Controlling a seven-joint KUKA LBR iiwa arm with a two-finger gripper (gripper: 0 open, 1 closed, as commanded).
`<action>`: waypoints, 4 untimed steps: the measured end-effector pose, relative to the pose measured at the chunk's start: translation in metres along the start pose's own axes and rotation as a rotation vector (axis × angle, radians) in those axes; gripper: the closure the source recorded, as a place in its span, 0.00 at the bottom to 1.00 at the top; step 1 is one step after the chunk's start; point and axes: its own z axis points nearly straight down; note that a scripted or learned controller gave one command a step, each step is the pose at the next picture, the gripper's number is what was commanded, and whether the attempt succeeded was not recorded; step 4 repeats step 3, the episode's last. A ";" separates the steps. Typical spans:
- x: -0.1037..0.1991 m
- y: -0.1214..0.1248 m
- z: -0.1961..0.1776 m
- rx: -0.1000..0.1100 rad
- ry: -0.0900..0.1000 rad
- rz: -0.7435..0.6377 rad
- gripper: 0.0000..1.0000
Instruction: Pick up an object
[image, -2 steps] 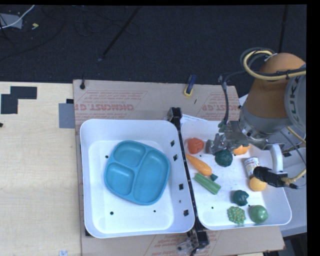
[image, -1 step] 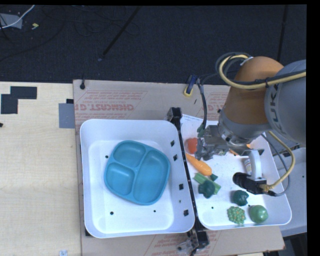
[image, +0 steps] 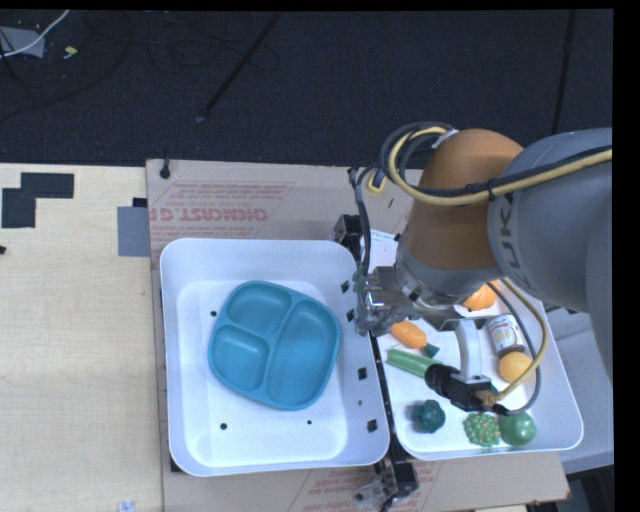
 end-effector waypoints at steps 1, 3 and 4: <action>-0.002 0.007 -0.005 -0.003 -0.002 0.004 1.00; 0.001 0.003 -0.001 -0.001 -0.002 0.003 1.00; 0.001 0.003 -0.001 -0.001 -0.002 0.003 1.00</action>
